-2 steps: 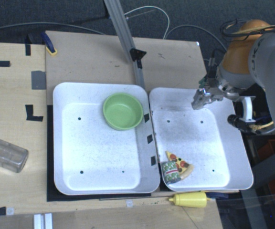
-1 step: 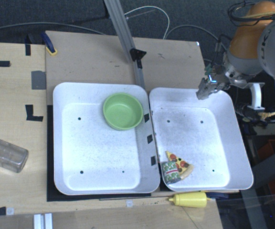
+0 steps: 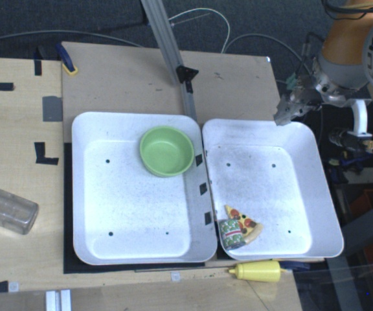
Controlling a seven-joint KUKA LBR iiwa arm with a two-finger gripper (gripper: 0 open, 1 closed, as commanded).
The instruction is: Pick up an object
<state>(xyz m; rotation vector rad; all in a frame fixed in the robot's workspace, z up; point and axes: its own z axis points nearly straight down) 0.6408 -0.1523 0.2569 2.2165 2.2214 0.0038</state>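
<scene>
Above right bin's [image 3: 316, 173] far corner, jaws [image 3: 283, 116]: state unclear; green bowl [image 3: 167, 151] left bin [image 3: 83, 193].

No text, label, brand, number or sign can be read anywhere on the bench. The small printed packet [image 3: 233, 234] at about 5 o'clock, in the near left corner of the right bin [image 3: 316, 173], bears a coloured pattern, but it is too small and blurred to make out any lettering.
</scene>
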